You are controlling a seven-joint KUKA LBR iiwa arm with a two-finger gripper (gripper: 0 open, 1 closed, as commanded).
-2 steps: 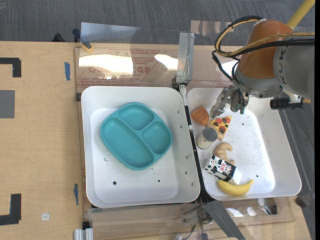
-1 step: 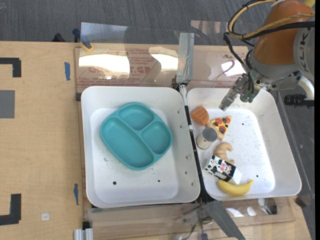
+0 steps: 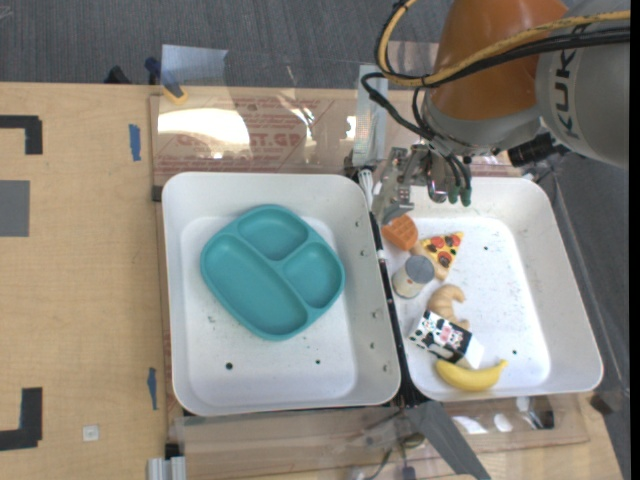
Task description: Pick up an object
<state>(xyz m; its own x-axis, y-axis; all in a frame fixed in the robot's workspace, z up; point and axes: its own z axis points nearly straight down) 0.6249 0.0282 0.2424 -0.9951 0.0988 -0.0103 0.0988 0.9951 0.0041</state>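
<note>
Claw (image 3: 400,190) hangs at the right bin's (image 3: 560,368) far-left corner, nothing visibly held; finger opening can't be read from here. Orange block (image 3: 401,232) sits just below it, nearest target, with pizza slice (image 3: 441,249) beside it. Short straight drop toward the camera side.

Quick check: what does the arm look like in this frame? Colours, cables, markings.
The arm is grey with a large, rounded orange band above the wrist. Black lettering, partly cut off by the frame, sits on the grey shell. Yellow and black cables loop around the orange section. The gripper below is a cluster of metallic grey hardware with small dark and green wires.
</note>
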